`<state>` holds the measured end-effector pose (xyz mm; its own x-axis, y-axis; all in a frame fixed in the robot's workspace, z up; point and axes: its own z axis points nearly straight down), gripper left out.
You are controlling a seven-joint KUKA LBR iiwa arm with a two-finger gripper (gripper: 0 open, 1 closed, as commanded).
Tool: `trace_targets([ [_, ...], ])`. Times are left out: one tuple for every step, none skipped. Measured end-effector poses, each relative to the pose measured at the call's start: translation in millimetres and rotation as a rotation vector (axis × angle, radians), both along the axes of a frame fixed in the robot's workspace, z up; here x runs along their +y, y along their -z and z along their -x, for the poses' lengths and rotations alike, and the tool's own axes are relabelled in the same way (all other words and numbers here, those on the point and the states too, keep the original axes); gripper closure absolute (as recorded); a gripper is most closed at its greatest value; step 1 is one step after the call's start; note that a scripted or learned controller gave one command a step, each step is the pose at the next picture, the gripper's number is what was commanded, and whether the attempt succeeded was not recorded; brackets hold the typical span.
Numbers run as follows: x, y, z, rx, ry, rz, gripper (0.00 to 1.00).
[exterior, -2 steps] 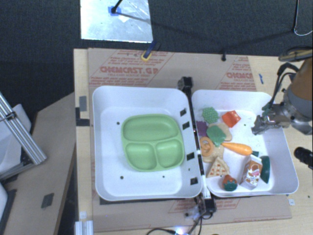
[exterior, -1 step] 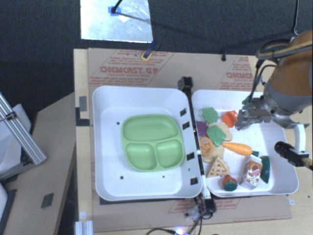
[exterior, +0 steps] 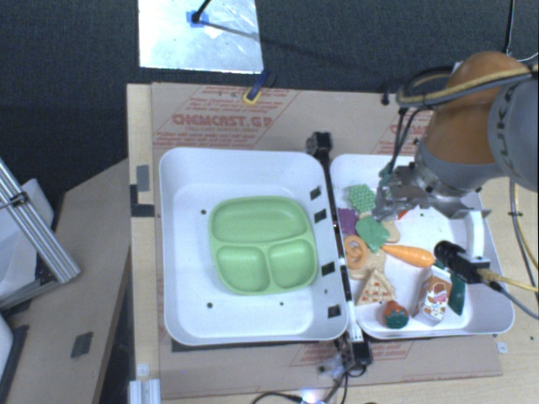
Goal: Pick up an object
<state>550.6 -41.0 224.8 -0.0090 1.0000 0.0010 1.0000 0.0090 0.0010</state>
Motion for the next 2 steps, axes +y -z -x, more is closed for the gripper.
trace_targets([
  [58, -9, -16, -0.002, 0.0, -0.001, 1.0],
  [109, 9, -26, 0.0, -0.001, -0.001, 1.0],
])
